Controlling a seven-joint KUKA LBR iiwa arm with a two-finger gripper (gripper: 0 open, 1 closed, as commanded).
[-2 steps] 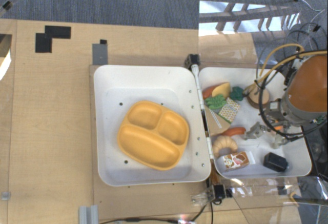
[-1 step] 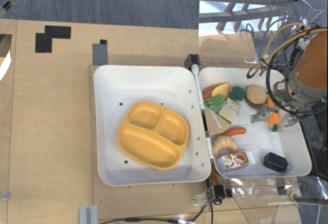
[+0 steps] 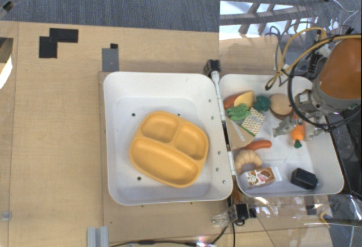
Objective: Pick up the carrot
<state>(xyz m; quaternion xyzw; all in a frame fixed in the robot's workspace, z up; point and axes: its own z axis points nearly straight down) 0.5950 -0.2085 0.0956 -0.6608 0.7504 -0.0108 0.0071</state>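
The carrot (image 3: pixel 298 134) is small and orange, with a green tip pointing toward the near edge. It lies in the right part of the right white bin (image 3: pixel 331 175). My gripper (image 3: pixel 297 127) hangs right over it, reaching in from the right under the grey arm with the orange band (image 3: pixel 342 68). One grey finger (image 3: pixel 281 128) stands left of the carrot and the other finger (image 3: pixel 313 132) right of it, set well apart. The gripper is open and straddles the carrot. I cannot tell whether either finger touches it.
The right bin also holds a brown bun (image 3: pixel 280 105), a dark green piece (image 3: pixel 261 103), a green leafy piece (image 3: pixel 237 111), a patterned packet (image 3: pixel 253 122), a sausage (image 3: pixel 259 145), a croissant (image 3: pixel 249 157), a small box (image 3: pixel 262 177) and a black block (image 3: pixel 304 178). A yellow divided plate (image 3: pixel 169 147) lies in the left bin (image 3: pixel 121 99).
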